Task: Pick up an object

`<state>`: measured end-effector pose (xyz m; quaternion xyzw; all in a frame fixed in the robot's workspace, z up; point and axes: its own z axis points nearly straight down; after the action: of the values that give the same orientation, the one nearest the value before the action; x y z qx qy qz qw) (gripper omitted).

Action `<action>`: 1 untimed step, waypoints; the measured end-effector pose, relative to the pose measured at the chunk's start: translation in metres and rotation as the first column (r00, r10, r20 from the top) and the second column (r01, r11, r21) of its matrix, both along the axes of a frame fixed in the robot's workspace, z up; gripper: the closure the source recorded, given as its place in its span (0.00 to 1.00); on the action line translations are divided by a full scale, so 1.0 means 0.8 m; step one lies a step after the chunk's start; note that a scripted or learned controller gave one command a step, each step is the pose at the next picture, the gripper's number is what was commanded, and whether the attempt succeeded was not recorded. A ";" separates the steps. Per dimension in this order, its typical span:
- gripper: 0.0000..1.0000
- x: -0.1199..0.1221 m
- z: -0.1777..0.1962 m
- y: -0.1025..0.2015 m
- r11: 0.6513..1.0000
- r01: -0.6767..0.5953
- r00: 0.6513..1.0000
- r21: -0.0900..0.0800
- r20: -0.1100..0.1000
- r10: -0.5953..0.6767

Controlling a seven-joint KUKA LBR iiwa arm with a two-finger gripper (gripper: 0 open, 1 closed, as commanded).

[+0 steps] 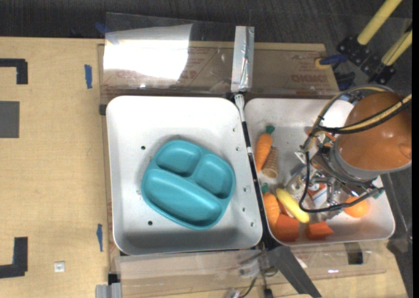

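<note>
On the desk point(52, 159) two shallow white bins sit side by side. The left bin point(131, 120) carries a teal divided plate point(188, 183), tilted slightly, with two small sections at its upper side and one long section below. The right bin point(288, 114) carries the toy food: a carrot point(263, 149) lies against the bin's left wall with a pale ridged piece point(270, 161) just beside it, and lower down a yellow banana point(291, 204) rests across an orange rounded piece point(272, 205) and a red-orange block point(286, 226). A smaller red-orange block point(319, 229) lies near the bin's front edge, and an orange ball-like piece point(357, 208) sits at the right, partly under the arm. The arm, its orange band point(380, 134) prominent, reaches down over the right bin, with black cables looping around the wrist. The pincer point(321, 188) hangs low among these objects, just right of the banana; its lower end is lost behind cables and metal parts, so I cannot tell how wide it stands or whether it has hold of anything.
</note>
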<state>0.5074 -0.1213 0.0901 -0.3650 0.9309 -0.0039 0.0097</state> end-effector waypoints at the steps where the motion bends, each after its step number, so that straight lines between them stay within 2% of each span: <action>1: 0.00 -0.017 0.001 0.004 0.984 -0.180 0.984 -0.007 0.000 0.180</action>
<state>0.4937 -0.1184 0.0906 -0.4477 0.8941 -0.0062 0.0092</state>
